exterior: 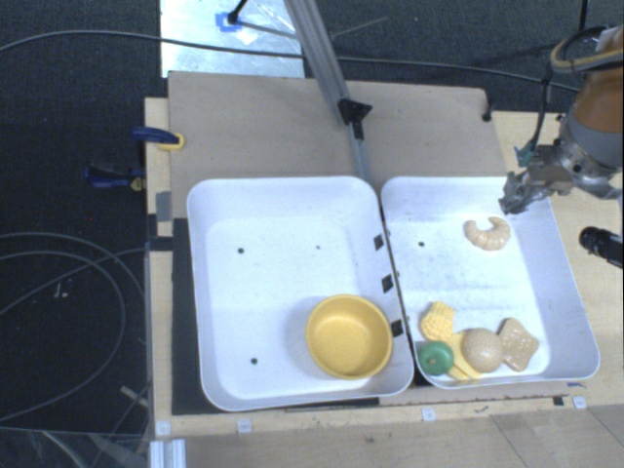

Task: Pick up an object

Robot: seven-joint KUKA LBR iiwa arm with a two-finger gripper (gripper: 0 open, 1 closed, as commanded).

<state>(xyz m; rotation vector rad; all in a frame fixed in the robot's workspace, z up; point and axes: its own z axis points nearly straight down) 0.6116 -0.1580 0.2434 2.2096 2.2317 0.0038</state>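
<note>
Gripper (515, 199), finger state indeterminate, hangs at right-frame bin edge; croissant (487, 233) lies just lower-left, long axis roughly horizontal.

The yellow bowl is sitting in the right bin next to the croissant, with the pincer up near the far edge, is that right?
Not quite. The yellow bowl sits in the left bin, alone at its near right corner, as the camera view shows. The croissant lies in the right bin, and the pincer is near that bin's far edge.

two bins (283, 198), one bowl (349, 335), five toys (487, 233)
</note>
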